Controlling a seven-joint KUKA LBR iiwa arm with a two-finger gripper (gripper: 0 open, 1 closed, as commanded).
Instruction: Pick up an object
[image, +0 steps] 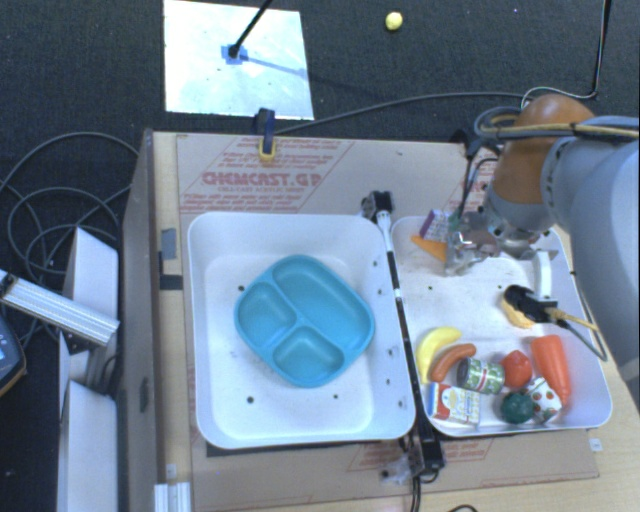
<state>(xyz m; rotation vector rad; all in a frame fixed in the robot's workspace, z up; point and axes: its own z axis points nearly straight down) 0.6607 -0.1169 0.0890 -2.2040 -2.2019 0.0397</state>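
Right bin (590, 405), far-left corner: the tool (466, 248) sits low beside an orange wedge (430, 246) (its opening and any grip cannot be told). Near end: banana (436, 348), sausage (453, 361), can (481, 376), carrot (552, 366). Left bin (215, 400): blue plate (303, 319).

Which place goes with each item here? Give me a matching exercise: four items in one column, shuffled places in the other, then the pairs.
Items:
1. blue divided plate
2. carrot
3. banana
4. gripper

Places:
A. right bin, by its right wall
B. far end of the right bin
C. middle of the left bin
D. right bin, near the divider between the bins

Pairs: 1-C, 2-A, 3-D, 4-B
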